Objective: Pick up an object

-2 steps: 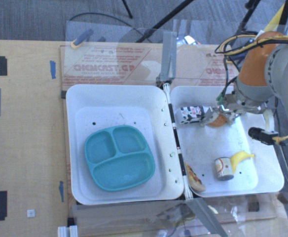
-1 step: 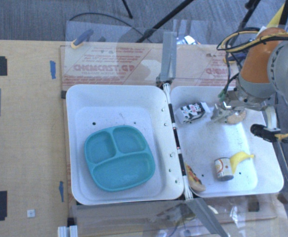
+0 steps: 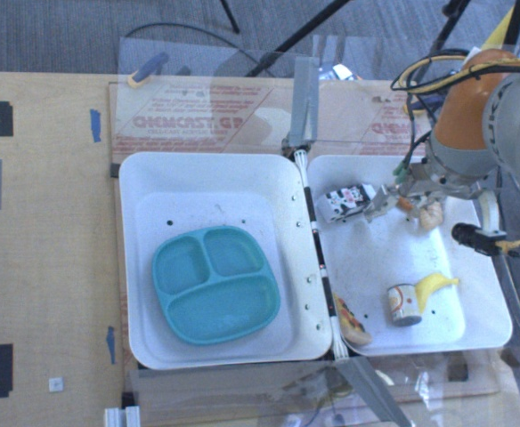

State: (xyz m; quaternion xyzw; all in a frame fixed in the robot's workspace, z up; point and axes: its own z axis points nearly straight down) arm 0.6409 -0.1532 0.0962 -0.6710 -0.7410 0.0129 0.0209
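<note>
My gripper [image 3: 418,196] hangs under the grey wrist and orange band in the back part of the right bin [image 3: 483,327]. It is right over a small cream and orange object [image 3: 429,214], which the wrist partly hides. A black-and-white object [image 3: 347,201] lies just left of the gripper. Nearer the front stand a small can [image 3: 402,303] and a yellow banana [image 3: 438,285]. A flat orange-and-tan food item [image 3: 353,324] rests against the bin's front left wall.
The left bin [image 3: 144,185] holds a teal divided plate [image 3: 215,283]. A ridge [image 3: 313,247] separates the two bins. Cables loop above the arm at the back right. Bare white floor lies in the middle of the right bin.
</note>
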